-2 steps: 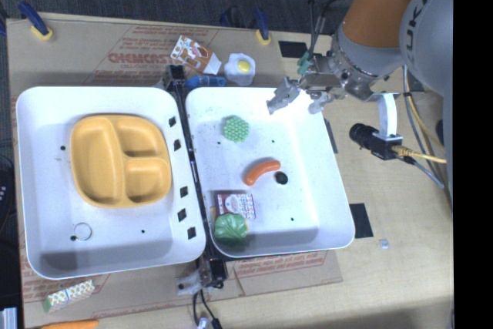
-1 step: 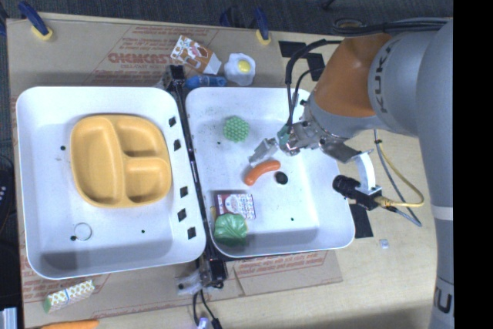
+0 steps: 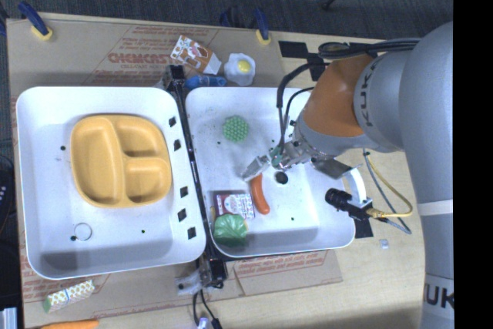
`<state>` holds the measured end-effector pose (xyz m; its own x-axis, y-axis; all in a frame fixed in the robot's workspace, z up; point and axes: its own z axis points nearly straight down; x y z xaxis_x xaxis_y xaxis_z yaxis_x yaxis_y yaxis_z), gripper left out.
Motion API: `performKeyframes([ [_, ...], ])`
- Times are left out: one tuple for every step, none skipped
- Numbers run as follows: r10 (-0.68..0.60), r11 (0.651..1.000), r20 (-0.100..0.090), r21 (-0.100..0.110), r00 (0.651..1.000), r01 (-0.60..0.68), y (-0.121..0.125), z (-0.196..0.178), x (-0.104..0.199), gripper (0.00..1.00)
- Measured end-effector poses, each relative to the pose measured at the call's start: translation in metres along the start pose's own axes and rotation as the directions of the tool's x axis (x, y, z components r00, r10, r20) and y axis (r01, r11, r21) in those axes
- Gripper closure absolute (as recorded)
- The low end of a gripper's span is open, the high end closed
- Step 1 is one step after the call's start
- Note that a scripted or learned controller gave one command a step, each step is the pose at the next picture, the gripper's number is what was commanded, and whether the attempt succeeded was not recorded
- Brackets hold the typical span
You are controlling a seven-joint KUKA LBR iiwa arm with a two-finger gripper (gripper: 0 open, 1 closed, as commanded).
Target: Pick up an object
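The right bin (image 3: 308,231) holds a round green dotted disc (image 3: 236,128) near its far side. Toward its front lie an orange sausage-shaped piece (image 3: 261,196), a small dark red and white packet (image 3: 233,204) and a green lump (image 3: 229,229) at the front rim. My gripper (image 3: 262,164) hangs low over the middle of this bin, just above the upper end of the orange piece and right of the green disc. The grey wrist and orange band (image 3: 335,104) cover the bin's right part. I see nothing held.
In the left bin (image 3: 38,166) sit a yellow divided tray (image 3: 123,158) and a small clear ring (image 3: 82,231). Behind the bins on the cardboard lie a small carton (image 3: 189,52), a blue object (image 3: 204,81) and a yellow-white item (image 3: 241,68). Cables (image 3: 385,204) trail at the right.
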<state>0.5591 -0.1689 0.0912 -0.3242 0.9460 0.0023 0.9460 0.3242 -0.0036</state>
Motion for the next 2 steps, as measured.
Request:
performKeyframes([
  [-0.264,0.965,-0.001,0.000,0.965,0.264,-0.025,0.000,0.067,0.00],
  [-0.350,0.937,-0.001,0.000,0.937,0.350,-0.028,0.000,0.084,0.00],
])
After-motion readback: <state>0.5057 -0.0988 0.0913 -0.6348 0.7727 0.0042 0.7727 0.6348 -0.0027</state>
